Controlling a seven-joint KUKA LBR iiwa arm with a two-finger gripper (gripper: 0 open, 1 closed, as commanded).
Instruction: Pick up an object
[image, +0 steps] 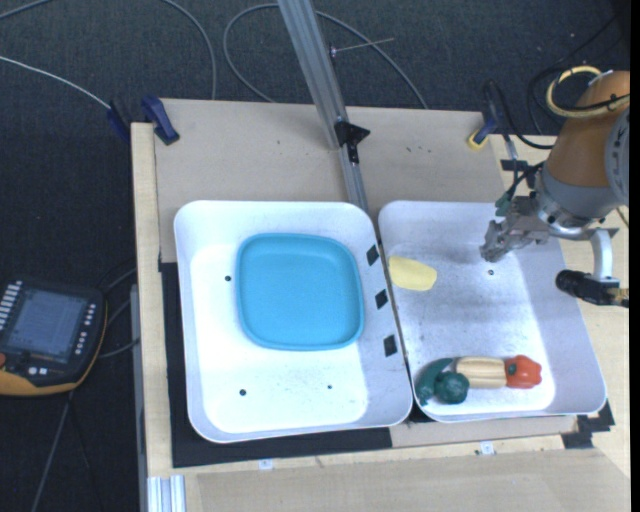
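The 2 white bins sit side by side on the surface so that things can be lifted out of either; the right bin (570, 330) serves here as the landmark. The tool (497, 243) hangs over its far part, above bare floor, and nothing shows between its tips; whether they stand apart or together cannot be told. A yellow piece (412, 273) lies by the bin's left wall, the nearest likely pick. A green, tan and red toy (480, 375) lies along its near wall. A blue plate (300, 291) fills the bin to its left.
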